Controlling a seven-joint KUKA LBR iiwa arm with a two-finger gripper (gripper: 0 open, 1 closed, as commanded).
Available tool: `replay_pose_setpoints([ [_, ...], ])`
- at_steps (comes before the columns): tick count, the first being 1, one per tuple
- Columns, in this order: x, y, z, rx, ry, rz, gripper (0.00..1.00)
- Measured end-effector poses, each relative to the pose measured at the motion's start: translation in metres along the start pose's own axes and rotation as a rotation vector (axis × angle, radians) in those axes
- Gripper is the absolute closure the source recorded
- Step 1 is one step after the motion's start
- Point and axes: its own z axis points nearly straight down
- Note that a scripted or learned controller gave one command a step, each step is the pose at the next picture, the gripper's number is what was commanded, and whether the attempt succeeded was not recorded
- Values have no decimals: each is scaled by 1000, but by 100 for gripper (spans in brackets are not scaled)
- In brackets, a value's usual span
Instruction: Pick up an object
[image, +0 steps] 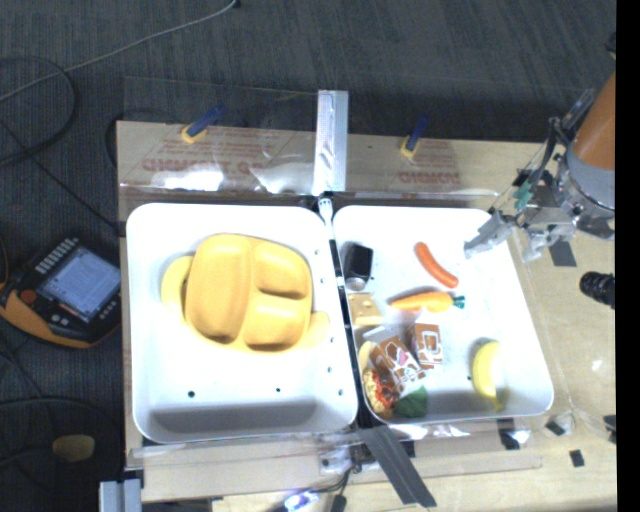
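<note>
My gripper (508, 240) hovers over the back right corner of the right bin (530, 330), open, with nothing between its fingers. In that bin, to the gripper's left, lies a red sausage (436, 264). An orange carrot (428, 299) lies just in front of the sausage. A yellow banana (486, 368) rests near the bin's front right. A small black block (357, 261) sits at the back left. Printed snack packets (410, 358) lie on a round dish (372, 392) with a green piece (412, 402) at the front left.
The left bin (150, 400) holds a large yellow moulded shape (248, 290). A beige block (365, 308) lies by the divider between the bins. An orange-edged handheld device (65, 290) lies on the floor at the far left.
</note>
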Motion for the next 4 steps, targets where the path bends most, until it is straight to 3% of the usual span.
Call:
replay_pose_setpoints([
  [1, 1, 63, 131, 0, -2, 20, 0],
  [2, -5, 90, 192, -10, -8, -110, 0],
  [3, 8, 105, 192, -11, -5, -112, 0],
  [4, 8, 106, 182, -12, -8, -111, 100],
])
